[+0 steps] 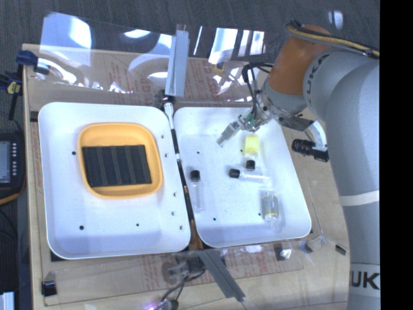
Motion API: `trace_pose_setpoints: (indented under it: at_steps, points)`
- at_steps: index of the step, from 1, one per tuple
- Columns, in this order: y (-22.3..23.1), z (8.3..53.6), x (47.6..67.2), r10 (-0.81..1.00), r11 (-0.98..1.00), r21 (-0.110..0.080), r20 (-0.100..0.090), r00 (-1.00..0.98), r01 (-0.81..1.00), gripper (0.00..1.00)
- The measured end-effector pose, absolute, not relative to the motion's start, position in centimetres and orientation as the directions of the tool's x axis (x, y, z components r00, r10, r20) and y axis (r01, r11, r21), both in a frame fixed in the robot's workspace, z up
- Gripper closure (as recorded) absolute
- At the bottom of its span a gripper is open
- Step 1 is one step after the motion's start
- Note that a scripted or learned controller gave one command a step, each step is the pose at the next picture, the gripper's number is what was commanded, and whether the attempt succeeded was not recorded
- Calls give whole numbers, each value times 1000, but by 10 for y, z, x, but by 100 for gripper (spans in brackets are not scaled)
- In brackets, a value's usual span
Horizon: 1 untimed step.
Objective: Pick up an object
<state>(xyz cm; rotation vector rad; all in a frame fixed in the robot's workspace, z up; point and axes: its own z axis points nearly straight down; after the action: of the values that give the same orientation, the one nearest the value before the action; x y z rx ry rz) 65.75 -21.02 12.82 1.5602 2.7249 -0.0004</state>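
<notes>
In the near part of the right bin (293, 228) a small clear vial (270, 206) lies close to the right wall. A little farther, three more vials lie on the floor of this bin: a clear tube with black cap (195, 186) on the left, another clear tube with a black cap (248, 175) in the middle, and a yellow vial (251, 148) just beyond it. The left bin (58, 228) bears a yellow tray with a dark insert (119, 161). The gripper (233, 132) hovers at the far side of the right bin, just beside the yellow vial, with nothing between its fingers; I cannot tell if they are spread or closed. I judge the step as the approach. The next move calls for centring over one vial, probably the yellow one, and then descending.
</notes>
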Motion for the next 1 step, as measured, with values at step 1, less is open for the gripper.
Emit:
trace_pose_setpoints:
  at_steps: [1]
  points:
    - [-153,92,657,846,533,-2,1,-533,846,0]
